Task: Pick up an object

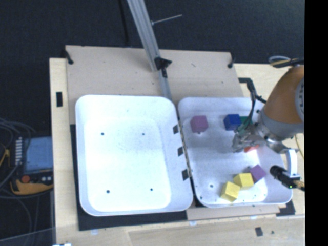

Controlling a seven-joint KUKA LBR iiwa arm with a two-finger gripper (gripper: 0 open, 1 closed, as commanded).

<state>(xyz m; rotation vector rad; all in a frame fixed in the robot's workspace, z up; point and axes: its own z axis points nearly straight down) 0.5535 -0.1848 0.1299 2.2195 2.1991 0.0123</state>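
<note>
Claw [243, 140] low in the right bin [215, 199], its opening impossible to tell.
It may slip between blue block [231, 121] and red piece [250, 148], catching neither.

White for 2 bins [128, 104], the one away from the gripper [242, 140] speckled with 4 dark dots. Purple on the block [199, 123] beyond the gripper's tip. Blue on the block [231, 121] just beside it, red [250, 148] under it. Yellow on 2 blocks [243, 180] [230, 190] nearer the camera, purple [258, 172] beside them.
</note>
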